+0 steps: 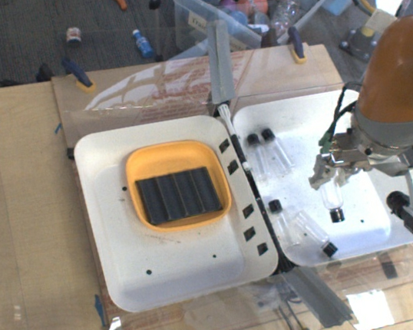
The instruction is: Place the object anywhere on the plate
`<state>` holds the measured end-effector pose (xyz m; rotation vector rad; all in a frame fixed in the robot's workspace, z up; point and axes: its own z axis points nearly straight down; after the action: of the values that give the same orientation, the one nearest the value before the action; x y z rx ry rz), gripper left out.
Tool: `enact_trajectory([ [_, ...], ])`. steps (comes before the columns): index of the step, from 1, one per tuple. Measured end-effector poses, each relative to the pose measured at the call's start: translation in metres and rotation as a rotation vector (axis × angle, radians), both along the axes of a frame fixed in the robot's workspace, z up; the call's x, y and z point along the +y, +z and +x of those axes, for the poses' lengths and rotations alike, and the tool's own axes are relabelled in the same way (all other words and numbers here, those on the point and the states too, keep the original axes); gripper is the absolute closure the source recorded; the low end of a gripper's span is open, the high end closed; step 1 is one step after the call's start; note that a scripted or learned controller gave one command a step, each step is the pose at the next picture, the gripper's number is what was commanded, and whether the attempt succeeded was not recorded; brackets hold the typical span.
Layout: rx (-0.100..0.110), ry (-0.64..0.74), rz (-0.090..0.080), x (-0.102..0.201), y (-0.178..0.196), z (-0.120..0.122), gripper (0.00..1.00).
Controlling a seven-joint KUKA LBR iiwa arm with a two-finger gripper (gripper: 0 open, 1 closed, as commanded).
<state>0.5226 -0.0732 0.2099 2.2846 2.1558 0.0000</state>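
The tool (332, 179) hangs in the right white bin (353, 110) above a clear plastic vial with a black cap (334, 204); its grip I cannot tell. Descend squarely, close around the vial's middle, then carry it to the orange plate (138, 167).

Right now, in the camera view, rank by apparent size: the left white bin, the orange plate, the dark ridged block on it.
1. Left white bin, largest.
2. Orange plate, sitting inside that bin.
3. Dark ridged block, lying within the plate, smallest.
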Motion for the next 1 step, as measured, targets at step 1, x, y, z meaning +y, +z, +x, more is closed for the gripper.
enact_trajectory([
  [1,-0.002,0.054,-0.001,0.0063,-0.0229,0.0643,1.00],
])
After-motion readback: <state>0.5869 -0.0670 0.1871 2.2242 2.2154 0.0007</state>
